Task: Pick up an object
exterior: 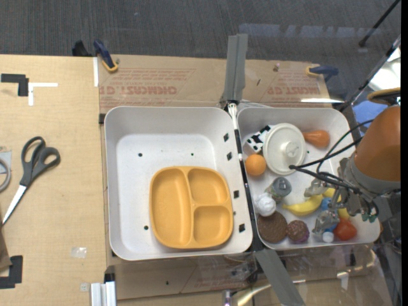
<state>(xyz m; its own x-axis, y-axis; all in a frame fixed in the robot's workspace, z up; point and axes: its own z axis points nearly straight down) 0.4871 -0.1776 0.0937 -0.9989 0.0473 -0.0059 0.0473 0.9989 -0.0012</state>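
You see the gripper (331,210) low at the right bin's (245,171) right edge among banana (302,205), tomato (346,230) and clutter that hides its tips, so you cannot tell its grip; yellow tray (190,206) sits in the left bin (121,190).

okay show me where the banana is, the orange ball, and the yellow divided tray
banana (304,205), camera view, middle of its curved body.
orange ball (255,164), camera view, centre of the ball.
yellow divided tray (171,206), camera view, floor of its long left compartment.
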